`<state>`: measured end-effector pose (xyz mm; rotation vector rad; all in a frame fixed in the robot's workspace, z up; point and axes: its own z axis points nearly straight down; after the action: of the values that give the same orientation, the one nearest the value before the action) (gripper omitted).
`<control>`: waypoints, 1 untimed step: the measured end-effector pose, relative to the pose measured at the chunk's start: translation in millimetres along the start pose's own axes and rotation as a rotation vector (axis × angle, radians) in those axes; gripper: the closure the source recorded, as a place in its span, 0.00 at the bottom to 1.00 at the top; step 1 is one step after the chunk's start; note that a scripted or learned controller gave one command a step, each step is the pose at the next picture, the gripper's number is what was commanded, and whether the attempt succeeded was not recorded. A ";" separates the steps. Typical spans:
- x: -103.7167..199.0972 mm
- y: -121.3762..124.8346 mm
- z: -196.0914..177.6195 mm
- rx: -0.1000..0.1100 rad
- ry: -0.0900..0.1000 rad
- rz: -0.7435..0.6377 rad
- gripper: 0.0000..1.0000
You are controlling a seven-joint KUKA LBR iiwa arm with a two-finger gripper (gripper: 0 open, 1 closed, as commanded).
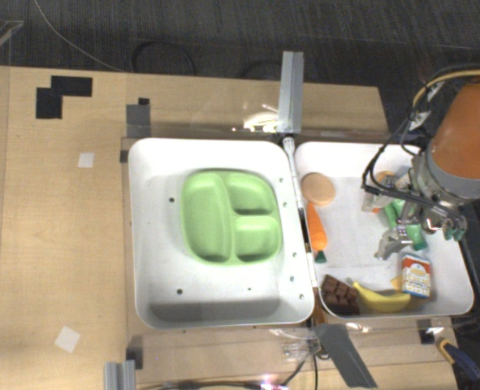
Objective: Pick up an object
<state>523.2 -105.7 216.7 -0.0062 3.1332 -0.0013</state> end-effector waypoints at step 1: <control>-11.0 -37.6 118.3 0.000 -0.001 -0.031 0.00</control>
<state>535.3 -143.3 98.5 -0.0544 3.1313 -0.0019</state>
